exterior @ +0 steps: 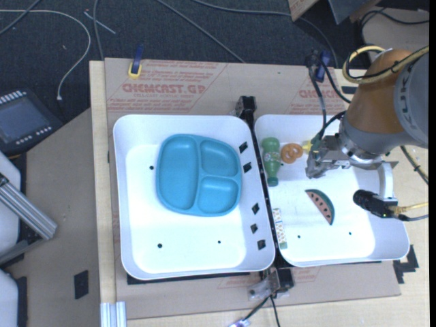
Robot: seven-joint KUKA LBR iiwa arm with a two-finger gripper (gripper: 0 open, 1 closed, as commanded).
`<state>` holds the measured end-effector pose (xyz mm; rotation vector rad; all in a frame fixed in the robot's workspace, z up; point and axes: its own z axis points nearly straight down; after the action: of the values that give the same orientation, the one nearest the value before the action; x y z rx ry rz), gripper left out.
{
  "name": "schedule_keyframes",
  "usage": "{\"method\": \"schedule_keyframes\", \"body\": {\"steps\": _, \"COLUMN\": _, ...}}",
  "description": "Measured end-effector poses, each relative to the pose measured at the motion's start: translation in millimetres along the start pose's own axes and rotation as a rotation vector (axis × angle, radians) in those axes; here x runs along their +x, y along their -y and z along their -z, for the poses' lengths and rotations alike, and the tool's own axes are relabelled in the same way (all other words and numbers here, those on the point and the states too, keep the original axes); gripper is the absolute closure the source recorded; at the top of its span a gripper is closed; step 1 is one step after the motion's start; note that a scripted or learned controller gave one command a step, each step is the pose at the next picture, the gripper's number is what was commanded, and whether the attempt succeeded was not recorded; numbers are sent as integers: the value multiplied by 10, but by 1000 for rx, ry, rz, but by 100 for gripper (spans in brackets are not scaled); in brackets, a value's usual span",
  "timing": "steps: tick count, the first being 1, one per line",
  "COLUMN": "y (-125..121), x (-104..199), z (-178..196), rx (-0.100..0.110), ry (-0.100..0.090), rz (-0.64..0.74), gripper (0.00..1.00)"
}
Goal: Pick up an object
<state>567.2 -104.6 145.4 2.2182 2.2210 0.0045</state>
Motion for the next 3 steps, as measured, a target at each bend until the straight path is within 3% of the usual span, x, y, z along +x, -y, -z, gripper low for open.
{"method": "schedule_keyframes", "body": {"steps": 2, "y": -113, "x": -32, "z": 1067, "rx": -2, "ry": 1, "rz": 0, "gripper": 100}}
{"method": "schedule_keyframes", "body": {"steps": 3, "y": 24, "x": 453, "z": 1122, "rx": 6, "ry": -3, "rz": 4, "gripper": 100}}
